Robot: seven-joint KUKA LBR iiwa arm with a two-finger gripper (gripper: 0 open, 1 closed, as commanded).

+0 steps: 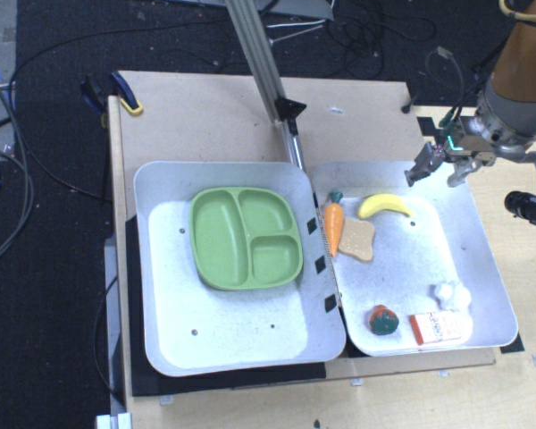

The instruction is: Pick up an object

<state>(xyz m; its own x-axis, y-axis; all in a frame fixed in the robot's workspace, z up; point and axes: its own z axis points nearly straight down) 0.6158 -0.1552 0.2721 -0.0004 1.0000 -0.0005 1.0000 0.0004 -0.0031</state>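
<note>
The right bin (482, 266) holds a yellow banana (384, 206), an orange carrot (333, 224), a slice of toast (357, 239), a red and green ball (383, 320), a red and white box (439, 327) and a small white lump (450, 295). My gripper (436, 172) hangs over the bin's far right edge, above and to the right of the banana. Its two fingers stand apart, open, with nothing between them.
A green divided plate (247, 238) lies in the left bin (161, 320). A slanted metal pole (263, 56) crosses the bench at the back and ends near where the bins meet. The grey arm with its orange band (523, 65) comes in from the upper right.
</note>
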